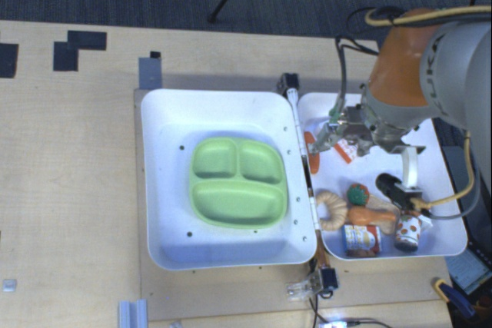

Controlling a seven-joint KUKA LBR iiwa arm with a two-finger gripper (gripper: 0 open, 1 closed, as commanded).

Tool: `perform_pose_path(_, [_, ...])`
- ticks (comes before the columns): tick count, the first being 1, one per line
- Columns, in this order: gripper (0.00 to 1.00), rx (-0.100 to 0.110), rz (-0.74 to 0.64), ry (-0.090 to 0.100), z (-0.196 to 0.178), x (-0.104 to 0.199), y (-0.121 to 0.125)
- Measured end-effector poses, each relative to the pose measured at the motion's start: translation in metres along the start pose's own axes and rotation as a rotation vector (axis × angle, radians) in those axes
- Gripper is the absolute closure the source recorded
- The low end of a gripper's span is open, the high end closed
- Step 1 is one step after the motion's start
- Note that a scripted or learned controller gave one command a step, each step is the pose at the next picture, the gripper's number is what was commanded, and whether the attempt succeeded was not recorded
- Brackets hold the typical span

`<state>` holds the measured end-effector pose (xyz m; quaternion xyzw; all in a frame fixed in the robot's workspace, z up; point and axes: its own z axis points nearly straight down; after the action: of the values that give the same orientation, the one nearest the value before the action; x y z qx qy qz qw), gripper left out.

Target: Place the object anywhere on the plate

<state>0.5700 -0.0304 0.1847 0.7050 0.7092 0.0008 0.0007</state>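
Firstly, camera view, count. Two white bins sit side by side on the bench: the left bin (157, 165) and the right bin (442, 165). One green plate (234, 182), divided into three compartments, lies at the centre of the left bin. Seven loose items lie in the right bin:
- one red-and-white piece (344, 153)
- one orange-red stick (311, 154) along the left wall
- one tan ring (332, 209)
- one green-and-red ball (357, 194)
- one orange carrot (374, 217)
- one can (361, 240) at the near edge
- one small spotted cup (408, 233) towards the near right corner

Position. One gripper (337, 142) hangs over the far left part of the right bin. The red-and-white piece is directly at its tip, on the side nearer the bin's middle. Contact cannot be confirmed. The piece is well apart from the plate, with the wall between the two bins separating them. Whether the gripper is open, closed or gripping cannot be determined at this resolution.

Markings. The can bears a coloured label, but its writing is illegible. The cup shows red spots, and no text on it can be read.
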Motion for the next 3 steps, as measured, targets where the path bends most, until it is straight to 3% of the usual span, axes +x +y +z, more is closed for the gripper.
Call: perform_pose_path(3, [0.0,0.0,0.0,0.0,0.0,0.0,0.0])
